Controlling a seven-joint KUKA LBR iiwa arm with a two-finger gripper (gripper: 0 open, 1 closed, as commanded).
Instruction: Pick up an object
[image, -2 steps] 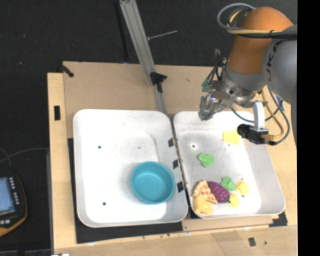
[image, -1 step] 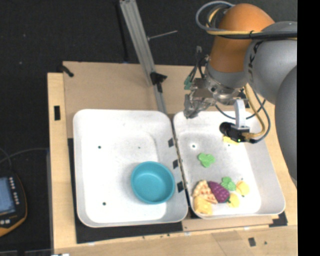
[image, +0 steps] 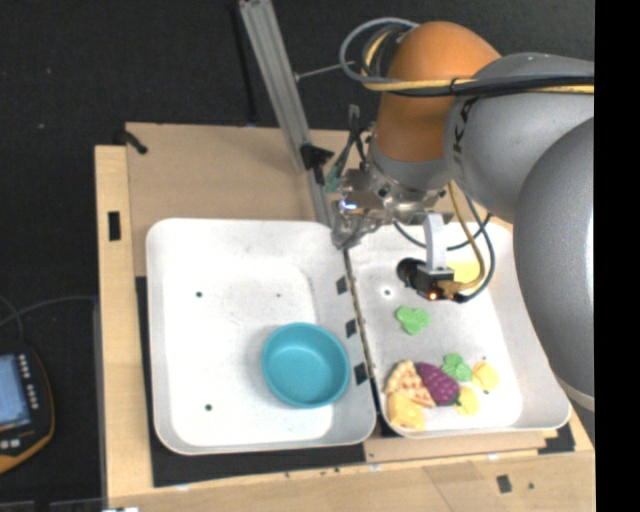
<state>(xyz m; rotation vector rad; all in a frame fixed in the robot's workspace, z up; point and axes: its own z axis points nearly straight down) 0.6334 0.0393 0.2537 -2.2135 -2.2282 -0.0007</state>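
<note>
Camera view: your gripper (image: 349, 222) hangs over the far end of the divide between the two shallow white bins (can't tell how open it is, or whether it holds anything). The nearest pick is the small green plastic lump (image: 411, 320) in the view's right bin (image: 505, 335). It lies toward the near rim from the gripper, and the round blue bowl (image: 304, 364) is farther off.

Nothing legible here — no words, no numbers. The screen (image: 12, 392) at the lower left of the frame glows blue, but it's too small and blurred to read.
</note>
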